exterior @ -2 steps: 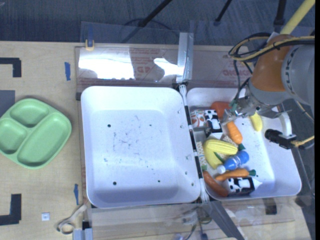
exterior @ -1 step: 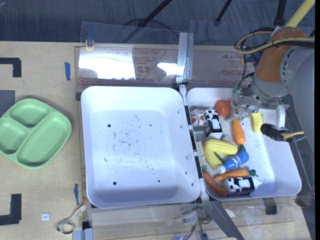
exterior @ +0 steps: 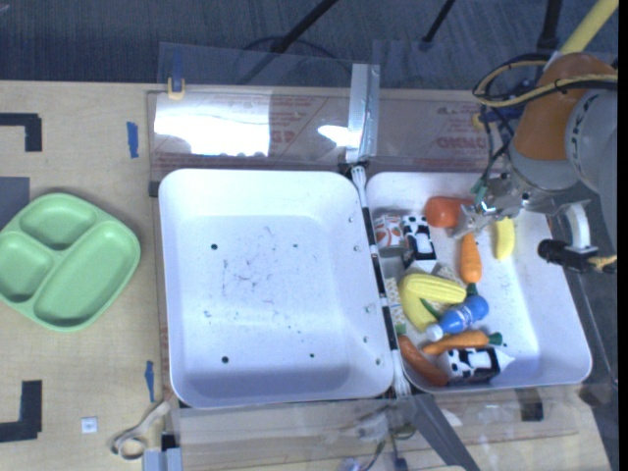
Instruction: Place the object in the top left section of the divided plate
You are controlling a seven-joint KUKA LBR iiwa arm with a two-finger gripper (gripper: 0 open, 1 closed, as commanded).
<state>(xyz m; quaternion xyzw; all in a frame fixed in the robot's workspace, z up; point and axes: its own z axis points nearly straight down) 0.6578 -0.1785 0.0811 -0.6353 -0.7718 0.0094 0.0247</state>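
The green divided plate (exterior: 126, 235) lies on the bench, left of both bins. It has two small sections along its top and left and one large section at the lower right, all bare. My gripper (exterior: 488, 205) hangs over the back of the right bin (exterior: 549, 337). It sits just right of a round orange-red toy (exterior: 444, 211) and just above a small yellow banana (exterior: 503, 238). An orange carrot (exterior: 470, 258) lies right below it. I see nothing clearly held.
The right bin also holds a yellow corn cob (exterior: 432, 290), a blue bottle (exterior: 463, 314), a second carrot (exterior: 457, 341), a red pepper (exterior: 420, 361) and two black-and-white toys (exterior: 477, 362). The left bin (exterior: 186, 194) lies between the toys and the plate.
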